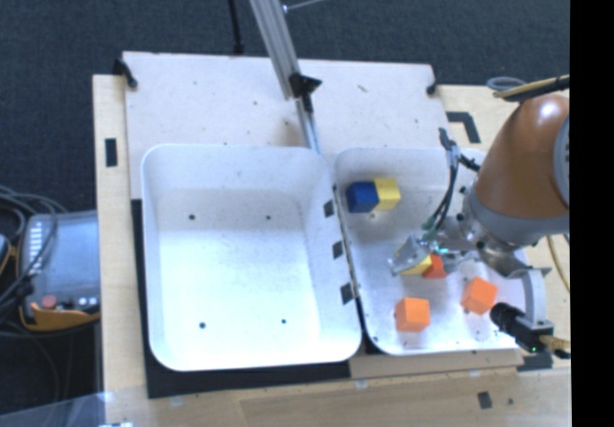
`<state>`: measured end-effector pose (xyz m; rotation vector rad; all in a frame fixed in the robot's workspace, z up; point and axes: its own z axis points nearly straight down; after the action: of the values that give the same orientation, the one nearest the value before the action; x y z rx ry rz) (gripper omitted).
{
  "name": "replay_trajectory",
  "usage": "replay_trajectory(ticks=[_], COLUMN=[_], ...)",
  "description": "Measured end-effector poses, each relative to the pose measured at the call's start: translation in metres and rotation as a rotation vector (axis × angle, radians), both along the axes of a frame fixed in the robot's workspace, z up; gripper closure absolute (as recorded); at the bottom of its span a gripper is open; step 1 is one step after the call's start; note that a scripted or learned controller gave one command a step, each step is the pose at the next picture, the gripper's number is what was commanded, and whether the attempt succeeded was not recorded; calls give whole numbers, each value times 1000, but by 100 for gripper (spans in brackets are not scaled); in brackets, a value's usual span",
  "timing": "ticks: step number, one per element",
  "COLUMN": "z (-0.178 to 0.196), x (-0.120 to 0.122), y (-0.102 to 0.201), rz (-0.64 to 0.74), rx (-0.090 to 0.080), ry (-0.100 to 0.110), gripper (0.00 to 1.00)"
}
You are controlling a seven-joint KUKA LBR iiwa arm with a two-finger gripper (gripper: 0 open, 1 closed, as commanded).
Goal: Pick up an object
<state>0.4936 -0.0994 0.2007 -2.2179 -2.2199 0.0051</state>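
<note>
Dark carpet surrounds a wooden bench (110,224) that carries a white board and two shallow white bins. At 9 o'clock of the picture centre lies the left bin (240,252), with nothing visible on its floor. At 3 o'clock lies the right bin (384,166), where all the objects are. The arm (523,176), grey with an orange band, comes in from 3 o'clock and bends down over this bin. A slanted metal rail (273,22) stands at 12 o'clock.

Inside the right bin, a blue and yellow block (372,194) rests toward 12 o'clock. One orange cube (413,313) sits at 6 o'clock, another orange cube (479,296) toward 4 o'clock. The gripper (422,260) is low in the middle of the bin, just at a small yellow and red piece (428,267). I cannot tell if the claw is apart or together, or if it clamps this piece.

I judge the task is at the grasping step: the approach looks done, but no object is clearly lifted yet.
</note>
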Motion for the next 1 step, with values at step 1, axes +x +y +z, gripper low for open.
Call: replay_trajectory(ticks=[1], z=[2], x=[1], y=[0], rz=[-5], rx=[-1], ry=[-6], gripper=[0])
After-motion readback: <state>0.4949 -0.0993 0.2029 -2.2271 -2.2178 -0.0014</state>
